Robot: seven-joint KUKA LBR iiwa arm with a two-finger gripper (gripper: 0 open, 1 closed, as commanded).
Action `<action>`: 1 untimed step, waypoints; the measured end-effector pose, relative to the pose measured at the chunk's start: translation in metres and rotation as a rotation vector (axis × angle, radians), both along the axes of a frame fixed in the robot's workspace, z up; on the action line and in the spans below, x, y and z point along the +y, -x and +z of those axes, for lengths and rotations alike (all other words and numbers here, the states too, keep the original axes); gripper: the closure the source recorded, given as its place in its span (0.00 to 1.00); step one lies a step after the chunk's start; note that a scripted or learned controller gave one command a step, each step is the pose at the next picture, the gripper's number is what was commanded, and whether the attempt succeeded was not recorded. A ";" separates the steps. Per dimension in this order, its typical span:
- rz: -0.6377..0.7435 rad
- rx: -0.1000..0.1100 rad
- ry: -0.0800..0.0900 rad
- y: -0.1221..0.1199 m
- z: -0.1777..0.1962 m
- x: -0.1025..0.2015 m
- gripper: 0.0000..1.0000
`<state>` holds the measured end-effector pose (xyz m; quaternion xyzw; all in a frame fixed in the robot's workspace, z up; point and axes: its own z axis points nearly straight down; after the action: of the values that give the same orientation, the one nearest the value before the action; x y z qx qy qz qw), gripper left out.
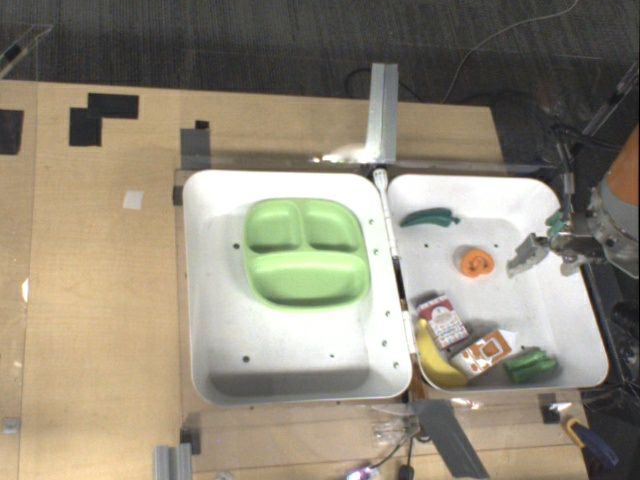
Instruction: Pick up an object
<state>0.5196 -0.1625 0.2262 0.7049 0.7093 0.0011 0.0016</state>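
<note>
The tabletop (90, 298) is light wood and carries two shallow white bins side by side, in the centre and right of the frame. The left bin (215, 298) holds one green divided plate (305, 251), lying flat in the bin's upper middle, with two small compartments toward the top and one long compartment below them.

The right bin (560, 318) holds the loose objects:
- A dark green elongated item (430, 217) lies near the bin's upper left corner; its type cannot be determined.
- An orange round object (475, 261) lies near the bin's centre, apart from everything else.
- A yellow banana (436, 360) lies along the lower left wall.
- A small red-and-white packet (443, 322) lies just above the banana and appears to touch it.
- A second small packet, orange and white (488, 350), lies just right of the banana.
- A green object (529, 365) lies near the lower right, just beside the second packet.

The arm enters from the right edge of the frame, its orange band visible at the upper right. The claw (536, 250) is over the right part of the right bin, to the right of the orange round object and clear of it. One grey finger (524, 254) points down-left. No object is seen between the fingers; how far the claw is open cannot be told from this view.

A grey metal post (383, 118) stands at the top junction of the two bins.
</note>
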 end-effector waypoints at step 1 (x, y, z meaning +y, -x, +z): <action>0.027 0.001 0.000 -0.064 -0.102 0.015 0.00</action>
<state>0.5834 -0.1476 0.1240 0.6951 0.7189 0.0008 0.0010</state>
